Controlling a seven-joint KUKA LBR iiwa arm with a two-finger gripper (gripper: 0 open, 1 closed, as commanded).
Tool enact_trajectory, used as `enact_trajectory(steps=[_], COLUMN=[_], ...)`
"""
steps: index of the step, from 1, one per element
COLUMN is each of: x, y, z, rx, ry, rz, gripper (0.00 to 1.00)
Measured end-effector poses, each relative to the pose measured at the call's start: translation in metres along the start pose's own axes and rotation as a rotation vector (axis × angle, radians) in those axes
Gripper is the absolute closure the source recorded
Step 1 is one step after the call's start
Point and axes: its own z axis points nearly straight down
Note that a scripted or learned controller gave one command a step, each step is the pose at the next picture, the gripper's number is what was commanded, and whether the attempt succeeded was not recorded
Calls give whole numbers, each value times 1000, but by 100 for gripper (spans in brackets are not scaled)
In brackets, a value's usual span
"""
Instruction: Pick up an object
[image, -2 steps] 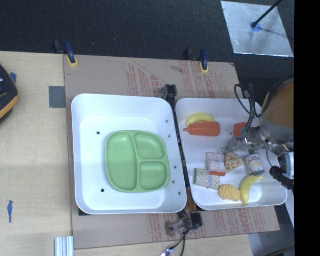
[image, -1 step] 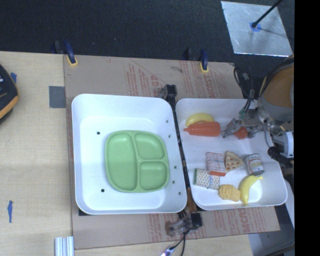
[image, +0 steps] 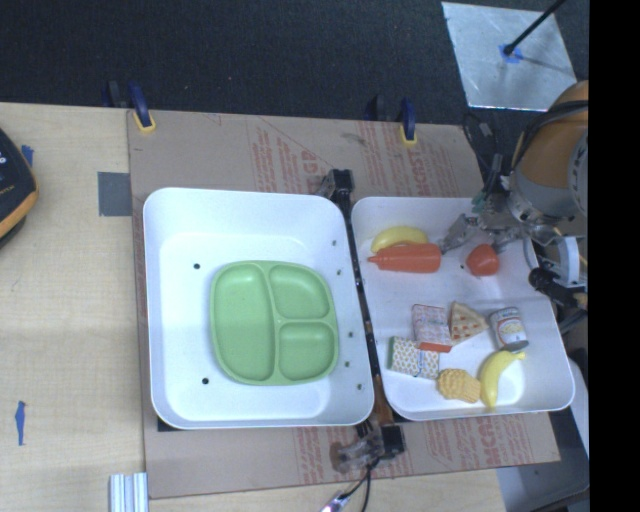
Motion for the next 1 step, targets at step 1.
enact_trajectory(steps=[1], x=[0], y=[-46], z=[1], rx=[2], ry=[-1], rz=[-1], gripper=[0])
